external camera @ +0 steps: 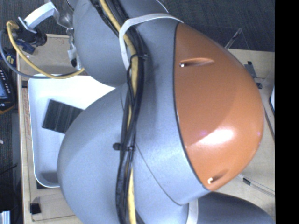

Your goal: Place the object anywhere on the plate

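Observation:
My arm's grey body and its orange band stand close under the camera and hide most of the bench. To the left, part of a white bin shows past the arm. A dark grey flat rectangle lies on the bin's floor, and the arm covers its right end. I cannot tell whether it is the plate or the object.
A bundle of yellow and black cables runs down the arm. A yellow cable loop and a white bracket sit at the upper left beyond the bin. Bare wooden bench shows at the right.

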`<action>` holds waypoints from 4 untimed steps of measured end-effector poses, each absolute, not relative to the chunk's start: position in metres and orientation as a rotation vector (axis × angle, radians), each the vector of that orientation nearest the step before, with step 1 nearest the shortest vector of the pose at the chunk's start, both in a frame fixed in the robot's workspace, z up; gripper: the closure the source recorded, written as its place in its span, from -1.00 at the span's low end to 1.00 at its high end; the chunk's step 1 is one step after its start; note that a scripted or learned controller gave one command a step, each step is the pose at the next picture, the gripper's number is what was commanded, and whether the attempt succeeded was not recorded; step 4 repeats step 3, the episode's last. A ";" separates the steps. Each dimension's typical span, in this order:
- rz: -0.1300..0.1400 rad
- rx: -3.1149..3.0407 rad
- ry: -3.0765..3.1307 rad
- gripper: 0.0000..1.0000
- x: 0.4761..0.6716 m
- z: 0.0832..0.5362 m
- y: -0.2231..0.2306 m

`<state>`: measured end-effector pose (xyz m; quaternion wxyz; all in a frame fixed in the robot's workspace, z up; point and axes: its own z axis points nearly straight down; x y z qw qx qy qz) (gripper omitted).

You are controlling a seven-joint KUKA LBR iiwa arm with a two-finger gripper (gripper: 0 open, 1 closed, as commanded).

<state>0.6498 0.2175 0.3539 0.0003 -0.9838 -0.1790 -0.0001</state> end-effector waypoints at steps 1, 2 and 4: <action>0.012 -3.084 -0.588 1.00 0.576 0.282 0.220; 0.005 -3.033 -0.807 1.00 0.610 0.437 0.166; 0.004 -3.114 -0.417 1.00 0.561 0.380 0.217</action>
